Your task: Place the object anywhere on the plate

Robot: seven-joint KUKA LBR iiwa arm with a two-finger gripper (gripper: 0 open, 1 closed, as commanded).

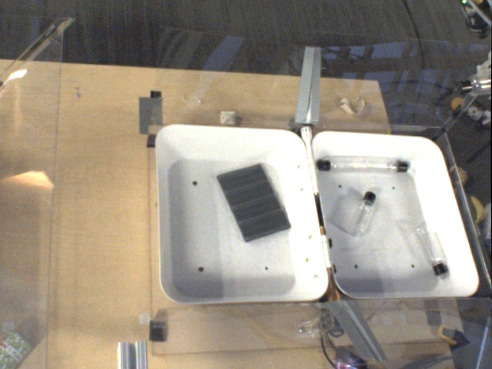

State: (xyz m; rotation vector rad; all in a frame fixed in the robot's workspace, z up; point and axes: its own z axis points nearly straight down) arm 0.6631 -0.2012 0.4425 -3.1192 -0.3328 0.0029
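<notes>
Grey ribbed plate (254,201) lies flat in the left bin (173,275); three clear tubes (361,212) wait in the right bin (461,283) for picking; the pincer's state cannot be told.

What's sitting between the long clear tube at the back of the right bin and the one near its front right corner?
In the camera view, a shorter clear tube with a black cap lies between the long tube and the corner tube, on the bin's white floor.

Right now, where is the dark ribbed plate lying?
The dark ribbed plate lies flat and askew in the middle of the left white bin; the right bin beside it holds three clear tubes with black caps.
</notes>
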